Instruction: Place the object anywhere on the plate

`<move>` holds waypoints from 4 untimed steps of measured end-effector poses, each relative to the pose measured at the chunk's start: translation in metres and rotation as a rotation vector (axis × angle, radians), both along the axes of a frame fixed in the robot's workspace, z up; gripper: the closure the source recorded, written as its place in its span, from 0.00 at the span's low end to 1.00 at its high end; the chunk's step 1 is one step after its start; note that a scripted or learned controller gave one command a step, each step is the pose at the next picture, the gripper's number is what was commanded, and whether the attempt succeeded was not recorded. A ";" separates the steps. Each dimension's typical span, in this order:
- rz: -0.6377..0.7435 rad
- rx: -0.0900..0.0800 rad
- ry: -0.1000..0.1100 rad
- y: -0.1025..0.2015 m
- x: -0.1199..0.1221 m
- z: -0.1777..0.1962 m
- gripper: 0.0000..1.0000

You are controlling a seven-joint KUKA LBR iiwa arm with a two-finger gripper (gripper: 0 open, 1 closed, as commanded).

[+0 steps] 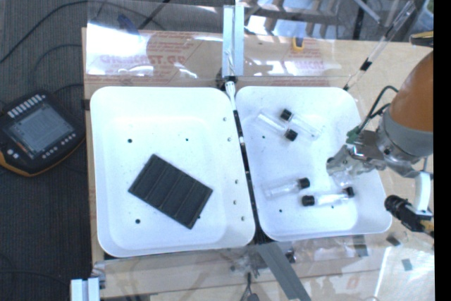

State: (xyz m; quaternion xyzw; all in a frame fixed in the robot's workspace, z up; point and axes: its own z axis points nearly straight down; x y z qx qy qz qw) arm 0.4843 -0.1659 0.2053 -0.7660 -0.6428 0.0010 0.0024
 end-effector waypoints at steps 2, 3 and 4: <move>0.043 -0.004 0.002 0.131 0.109 -0.021 1.00; 0.340 -0.020 0.009 0.171 0.156 -0.023 1.00; 0.522 -0.004 -0.002 0.216 0.173 0.015 1.00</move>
